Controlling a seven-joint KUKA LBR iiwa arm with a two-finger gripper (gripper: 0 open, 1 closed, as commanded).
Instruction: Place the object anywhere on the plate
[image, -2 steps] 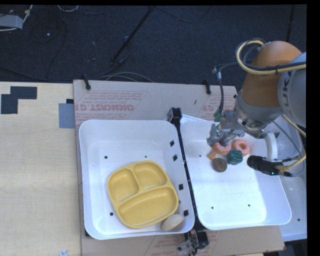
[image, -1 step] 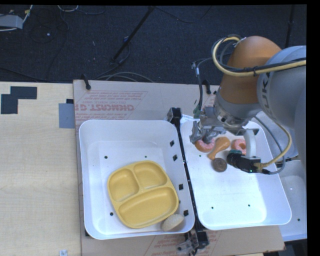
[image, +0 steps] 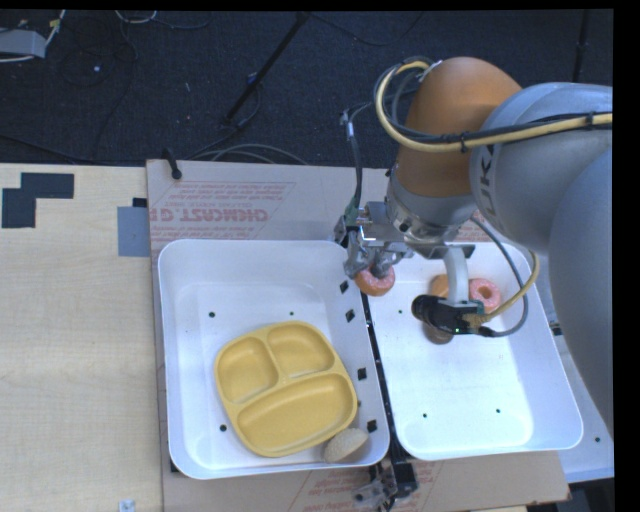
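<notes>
Two shallow white bins sit side by side on a pale wooden bench, with dark floor and cables behind. Left bin: a yellow divided plate with three compartments, all bare, and a small tan rounded object lying just beside the plate's near corner, against the bin wall. Right bin: a pink-frosted doughnut and an orange-brown item partly hidden behind a dark fitting on the arm.

Grey arm with orange band, reaching in from the right, gripper poised above the ridge where the two bins meet. A brownish doughnut sits directly at the fingertips and appears to be pinched between them, raised off the bin floor, though the slanting view leaves the grasp itself somewhat uncertain.

Progress, as judged: the pick seems done and the carry is under way, with the doughnut at the bin boundary, well apart from the plate. Remaining: travel over the left bin to the plate, descent, and release onto any compartment.
</notes>
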